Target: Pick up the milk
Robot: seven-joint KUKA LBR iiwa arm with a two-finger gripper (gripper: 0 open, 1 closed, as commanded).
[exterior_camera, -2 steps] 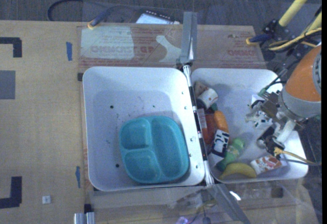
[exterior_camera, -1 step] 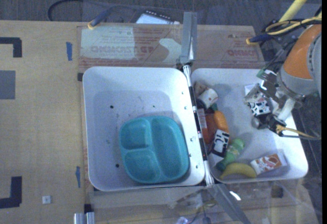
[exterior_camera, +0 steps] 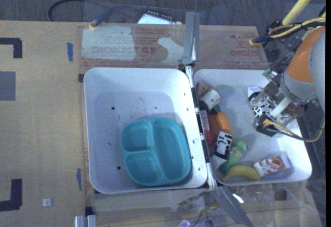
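Note:
The milk looks like the small black-and-white carton (exterior_camera: 223, 144), lying in the right bin (exterior_camera: 302, 151) near its left wall, between an orange carrot (exterior_camera: 222, 120) and a green item (exterior_camera: 236, 152). My gripper (exterior_camera: 262, 111) hangs over the right side of that bin, up and to the right of the carton and well apart from it. The grey arm with its orange band (exterior_camera: 302, 68) reaches in from the right. I see nothing held at the gripper.
The right bin also holds a yellow banana (exterior_camera: 241, 172), an orange-and-white box (exterior_camera: 271, 165), a white cup-like item (exterior_camera: 210, 98) and a dark bottle (exterior_camera: 203, 120) along the left wall. A teal divided tray (exterior_camera: 155, 151) lies in the left bin (exterior_camera: 103, 96). Yellow cables (exterior_camera: 282, 127) trail by the gripper.

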